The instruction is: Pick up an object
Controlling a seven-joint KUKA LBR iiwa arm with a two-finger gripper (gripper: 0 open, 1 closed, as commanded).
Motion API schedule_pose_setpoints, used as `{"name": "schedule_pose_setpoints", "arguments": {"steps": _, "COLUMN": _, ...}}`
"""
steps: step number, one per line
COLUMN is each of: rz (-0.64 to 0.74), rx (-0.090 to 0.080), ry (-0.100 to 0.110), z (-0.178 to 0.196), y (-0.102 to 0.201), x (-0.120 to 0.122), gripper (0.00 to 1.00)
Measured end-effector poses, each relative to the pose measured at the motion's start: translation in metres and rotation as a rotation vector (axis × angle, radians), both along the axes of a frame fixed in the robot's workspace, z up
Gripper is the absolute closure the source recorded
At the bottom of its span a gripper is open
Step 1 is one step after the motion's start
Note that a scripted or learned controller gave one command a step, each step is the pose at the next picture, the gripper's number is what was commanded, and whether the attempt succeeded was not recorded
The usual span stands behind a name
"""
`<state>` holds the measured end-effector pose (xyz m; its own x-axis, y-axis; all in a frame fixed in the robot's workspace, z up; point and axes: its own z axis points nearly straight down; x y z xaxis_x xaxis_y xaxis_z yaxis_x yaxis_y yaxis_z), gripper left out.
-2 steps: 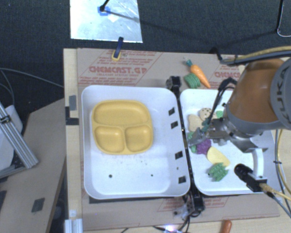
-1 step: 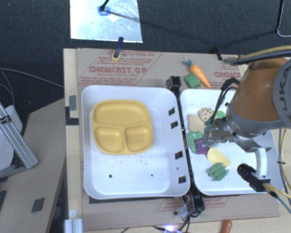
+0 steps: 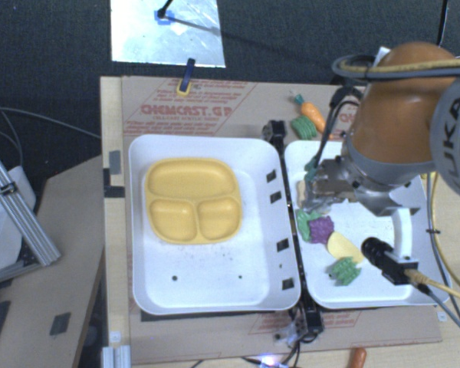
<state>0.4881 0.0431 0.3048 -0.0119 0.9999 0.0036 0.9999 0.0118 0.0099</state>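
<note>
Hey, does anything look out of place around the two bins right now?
Yes. A toy carrot and a green piece lie on the cardboard behind the right bin, outside it, while the other toys, like the purple one, sit inside.

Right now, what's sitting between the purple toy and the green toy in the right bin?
In the camera view, a pale yellow piece lies between the purple toy and the green toy in the right bin.

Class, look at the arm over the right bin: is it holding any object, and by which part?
Cannot be told: the end effector hangs low beside the purple toy.
</note>
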Motion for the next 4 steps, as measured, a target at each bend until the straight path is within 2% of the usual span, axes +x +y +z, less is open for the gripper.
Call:
{"name": "schedule_pose_setpoints", "arguments": {"steps": 1, "rz": -0.004, "rx": -0.002, "ry": 0.004, "z": 0.036, "y": 0.021, "x": -0.001, "gripper": 1.0}}
{"name": "schedule_pose_setpoints", "arguments": {"steps": 2, "rz": -0.002, "rx": -0.001, "ry": 0.004, "z": 0.079, "y": 0.076, "x": -0.001, "gripper": 1.0}}
{"name": "schedule_pose_setpoints", "arguments": {"steps": 3, "rz": -0.002, "rx": -0.003, "ry": 0.006, "z": 0.088, "y": 0.072, "x": -0.001, "gripper": 1.0}}
{"name": "schedule_pose_setpoints", "arguments": {"steps": 4, "rz": -0.005, "rx": -0.002, "ry": 0.005, "z": 0.116, "y": 0.102, "x": -0.001, "gripper": 1.0}}
